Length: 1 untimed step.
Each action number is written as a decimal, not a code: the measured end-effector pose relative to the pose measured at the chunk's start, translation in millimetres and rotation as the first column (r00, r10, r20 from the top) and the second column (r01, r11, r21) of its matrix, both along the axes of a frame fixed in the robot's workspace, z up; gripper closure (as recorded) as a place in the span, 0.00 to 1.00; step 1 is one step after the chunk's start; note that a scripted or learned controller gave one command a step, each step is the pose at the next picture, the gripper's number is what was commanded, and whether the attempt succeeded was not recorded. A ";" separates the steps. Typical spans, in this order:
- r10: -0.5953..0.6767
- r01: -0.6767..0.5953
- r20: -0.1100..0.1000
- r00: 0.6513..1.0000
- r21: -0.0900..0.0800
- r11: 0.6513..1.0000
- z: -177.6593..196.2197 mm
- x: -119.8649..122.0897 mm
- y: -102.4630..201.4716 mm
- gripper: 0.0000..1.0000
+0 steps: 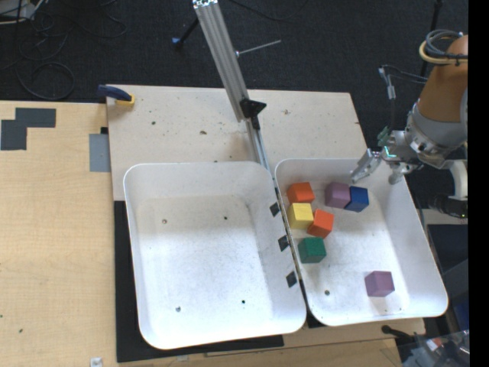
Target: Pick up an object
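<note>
Off to the side, a slanted aluminium rail [226, 56] runs from the dark floor down to the seam between the bins, a black bracket [251, 108] clamped partway along it. A blue-and-yellow clamp [116, 94] sits at the bench's far left corner. Grey patches [27, 125] mark the pale wooden board [53, 235] at left, and cables [38, 21] trail across the dark floor behind

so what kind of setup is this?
Likely a robotics lab pick-testing bench: gripper over the right bin of coloured blocks, a calibration marker on an aluminium post, loose cables on the floor.
</note>
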State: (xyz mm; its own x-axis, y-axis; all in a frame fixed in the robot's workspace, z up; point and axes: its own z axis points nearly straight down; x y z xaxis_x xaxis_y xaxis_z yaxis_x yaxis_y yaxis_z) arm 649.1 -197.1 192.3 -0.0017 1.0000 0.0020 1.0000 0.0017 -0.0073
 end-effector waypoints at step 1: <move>0.004 -0.004 0.003 1.000 -0.001 1.000 2.3 1.1 0.7 0.00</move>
State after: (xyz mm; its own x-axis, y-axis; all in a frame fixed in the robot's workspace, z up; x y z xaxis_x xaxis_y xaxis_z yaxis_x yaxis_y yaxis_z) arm 650.3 -196.5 194.6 -0.0058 1.0000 0.0006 1.0000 0.0058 -0.0042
